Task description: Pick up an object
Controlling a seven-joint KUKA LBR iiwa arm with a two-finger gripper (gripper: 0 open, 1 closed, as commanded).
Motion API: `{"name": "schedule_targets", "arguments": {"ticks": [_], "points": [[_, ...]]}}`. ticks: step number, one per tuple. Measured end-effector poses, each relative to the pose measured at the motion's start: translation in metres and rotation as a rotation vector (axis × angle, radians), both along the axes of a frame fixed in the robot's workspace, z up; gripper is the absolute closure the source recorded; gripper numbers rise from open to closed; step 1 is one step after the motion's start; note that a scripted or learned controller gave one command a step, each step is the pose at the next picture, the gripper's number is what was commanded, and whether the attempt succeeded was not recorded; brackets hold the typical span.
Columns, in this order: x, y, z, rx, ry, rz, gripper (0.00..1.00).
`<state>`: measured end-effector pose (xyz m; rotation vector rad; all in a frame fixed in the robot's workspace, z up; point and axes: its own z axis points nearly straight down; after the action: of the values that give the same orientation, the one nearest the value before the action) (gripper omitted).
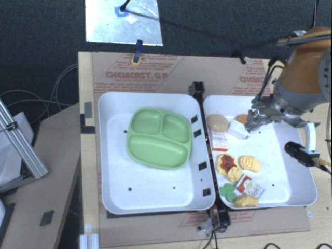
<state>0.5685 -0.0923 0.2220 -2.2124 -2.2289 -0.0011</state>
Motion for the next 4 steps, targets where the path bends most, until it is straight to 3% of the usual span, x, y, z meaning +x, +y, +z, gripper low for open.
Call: {"name": "schedule_targets", "arguments": {"ticks": [2, 3, 4], "points": [[-0.037, 0.080, -0.003, 0.001, 0.001, 0.001, 1.00], [-0.060, 0.140, -0.002, 0.002, 0.001, 0.003, 1.00], [-0.065, 0.177, 0.008, 0.001, -0.002, 0.002, 1.00]]}}
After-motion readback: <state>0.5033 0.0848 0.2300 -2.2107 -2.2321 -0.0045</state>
